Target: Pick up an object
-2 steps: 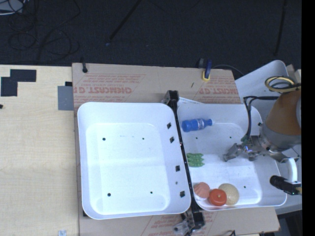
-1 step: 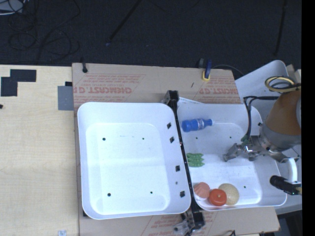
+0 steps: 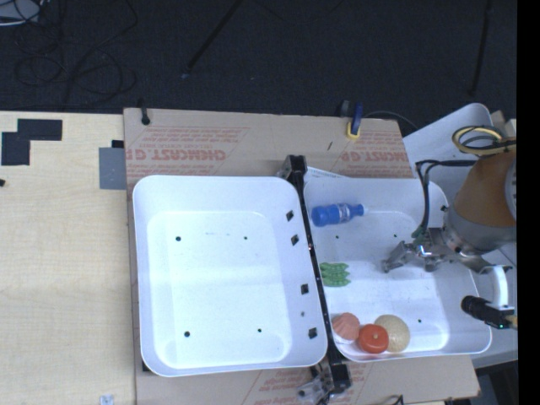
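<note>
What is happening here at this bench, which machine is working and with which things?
A grey robot arm reaches from the right into the right bin. Its tool hangs low over the bin floor, holding nothing. In that bin lie a blue bottle, a green item and three small round things near the front edge. The left bin sits beside it.

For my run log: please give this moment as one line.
end effector: low in right bin, holds nothing seen | blue bottle, green item, red ball: untouched

Light wooden bench (image 3: 59,251), brown cardboard sheet (image 3: 253,142) laid on it, two white bins (image 3: 152,226) side by side on the cardboard
</note>
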You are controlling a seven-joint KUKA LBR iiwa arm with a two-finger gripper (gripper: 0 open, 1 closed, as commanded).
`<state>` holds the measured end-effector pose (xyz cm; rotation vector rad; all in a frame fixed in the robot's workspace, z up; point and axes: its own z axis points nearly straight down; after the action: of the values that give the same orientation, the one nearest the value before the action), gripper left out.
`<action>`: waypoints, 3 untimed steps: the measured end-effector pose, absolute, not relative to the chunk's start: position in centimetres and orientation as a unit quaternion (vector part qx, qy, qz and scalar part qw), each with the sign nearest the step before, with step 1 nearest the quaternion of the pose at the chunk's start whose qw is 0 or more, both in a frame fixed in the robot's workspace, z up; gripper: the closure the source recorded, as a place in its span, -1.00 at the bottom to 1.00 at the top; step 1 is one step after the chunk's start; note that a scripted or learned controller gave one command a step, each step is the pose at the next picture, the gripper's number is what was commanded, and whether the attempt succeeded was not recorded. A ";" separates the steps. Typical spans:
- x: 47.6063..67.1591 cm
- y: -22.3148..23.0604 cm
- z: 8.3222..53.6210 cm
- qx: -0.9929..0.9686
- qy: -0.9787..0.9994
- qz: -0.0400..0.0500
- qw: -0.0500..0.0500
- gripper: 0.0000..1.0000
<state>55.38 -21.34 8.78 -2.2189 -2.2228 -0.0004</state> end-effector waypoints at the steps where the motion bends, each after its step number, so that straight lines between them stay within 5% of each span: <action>1: 55.3 -21.4 8.8 -0.707 -0.707 0.000 0.001 -1.00; 3: 55.3 -21.4 8.8 -0.707 -0.707 0.000 0.001 -1.00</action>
<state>55.34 -21.36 8.78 -2.2200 -2.2211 0.0003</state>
